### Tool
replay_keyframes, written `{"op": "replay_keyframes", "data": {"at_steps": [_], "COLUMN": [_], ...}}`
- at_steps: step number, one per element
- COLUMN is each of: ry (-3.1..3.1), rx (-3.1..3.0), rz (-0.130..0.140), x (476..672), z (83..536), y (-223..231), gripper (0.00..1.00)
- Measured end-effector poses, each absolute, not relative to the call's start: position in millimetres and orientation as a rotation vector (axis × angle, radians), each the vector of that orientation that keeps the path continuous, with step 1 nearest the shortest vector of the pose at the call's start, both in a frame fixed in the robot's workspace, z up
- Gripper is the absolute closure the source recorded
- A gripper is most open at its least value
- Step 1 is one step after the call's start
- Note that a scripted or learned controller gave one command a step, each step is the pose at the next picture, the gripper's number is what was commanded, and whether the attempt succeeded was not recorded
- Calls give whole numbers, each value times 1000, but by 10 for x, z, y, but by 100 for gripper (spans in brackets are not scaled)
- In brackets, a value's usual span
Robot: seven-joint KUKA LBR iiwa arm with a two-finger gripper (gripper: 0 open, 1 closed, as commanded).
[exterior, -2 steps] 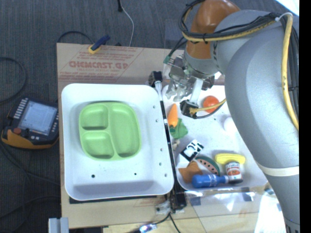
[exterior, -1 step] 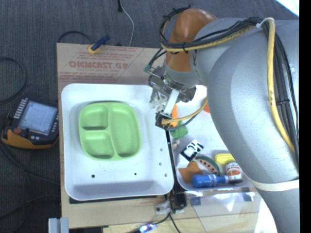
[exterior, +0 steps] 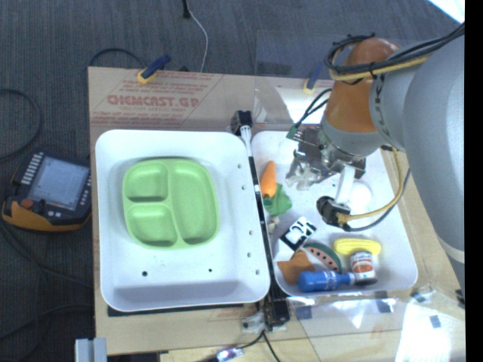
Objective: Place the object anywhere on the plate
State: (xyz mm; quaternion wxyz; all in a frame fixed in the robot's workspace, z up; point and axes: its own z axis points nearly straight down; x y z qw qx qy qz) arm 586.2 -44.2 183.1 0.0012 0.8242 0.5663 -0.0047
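The tabletop (exterior: 151, 100) carried two shallow white bins side by side. The left bin (exterior: 113, 277) held a green plate (exterior: 170, 202) with three compartments, lying flat near the bin's middle; nothing rested on the plate.

The right bin (exterior: 400, 266) contained the loose objects. A toy carrot (exterior: 268, 179), orange with a green top, lay against the bin's left wall. Below it sat a black-and-white block (exterior: 299, 231), then a watermelon-slice toy (exterior: 323, 253) beside an orange piece (exterior: 296, 265). A blue bottle (exterior: 323, 280) lay on its side along the bin's near edge, just beside a yellow-capped jar (exterior: 361, 256).

The arm reached in from the right, its orange band (exterior: 356, 96) above the wrist. The hand (exterior: 306, 173) hung over the upper part of the right bin, just to the right of the carrot. Whether it was released or clenched could not be determined, and no object was seen between its parts.

A handheld controller (exterior: 49, 191) lay on the floor, left of the tabletop.
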Motion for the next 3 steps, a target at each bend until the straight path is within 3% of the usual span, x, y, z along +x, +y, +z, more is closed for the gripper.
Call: {"op": "replay_keyframes", "data": {"at_steps": [1,2,3], "ry": [1181,992,988], "rx": [2913,2985,2983], "rz": [-8,-14,-12], "x": [5843,5895,5900], "z": [2055,1808,1819], "y": [122,905,880], "gripper": [100,100,0]}}
